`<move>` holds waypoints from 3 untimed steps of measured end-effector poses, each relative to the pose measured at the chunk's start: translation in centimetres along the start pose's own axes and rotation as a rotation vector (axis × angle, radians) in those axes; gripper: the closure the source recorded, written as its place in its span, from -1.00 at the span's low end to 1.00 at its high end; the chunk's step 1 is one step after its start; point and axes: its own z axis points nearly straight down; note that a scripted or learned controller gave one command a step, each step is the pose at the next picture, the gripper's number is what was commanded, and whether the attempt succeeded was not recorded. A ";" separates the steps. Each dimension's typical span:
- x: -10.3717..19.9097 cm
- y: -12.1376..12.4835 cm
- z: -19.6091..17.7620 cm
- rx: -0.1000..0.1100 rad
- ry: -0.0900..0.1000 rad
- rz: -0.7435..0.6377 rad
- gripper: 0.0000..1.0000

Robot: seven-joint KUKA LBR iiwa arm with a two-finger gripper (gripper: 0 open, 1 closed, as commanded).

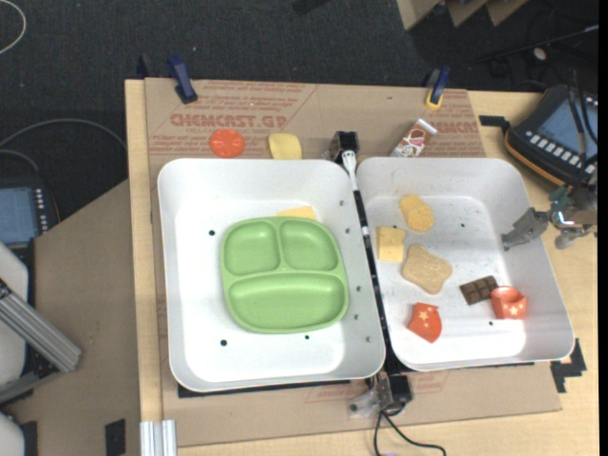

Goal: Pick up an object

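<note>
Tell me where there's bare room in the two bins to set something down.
Left bin: bare floor rings the green divided plate, widest along the near edge and left side. Right bin: free along the far wall and near the gripper. Crowded around the bread slice, cheese cube and chocolate.

Two white bins (190, 350) — one green tray (283, 274), six food pieces (426, 269).

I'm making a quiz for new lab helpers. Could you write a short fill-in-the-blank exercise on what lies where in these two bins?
1. The green divided plate lies in the ____ bin.
2. The plate has ____ compartments.
3. The brown chocolate piece lies just left of the ____ cup in the right bin.
4. The gripper is at the right bin's ____ rim.

Missing words: left; three; orange; right
</note>
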 end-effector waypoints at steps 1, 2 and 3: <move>-0.7 -2.1 13.8 0.008 0.010 -0.001 -1.00; -1.0 -1.9 12.1 -0.001 0.001 0.000 1.00; 6.8 4.3 10.0 -0.007 0.000 -0.009 1.00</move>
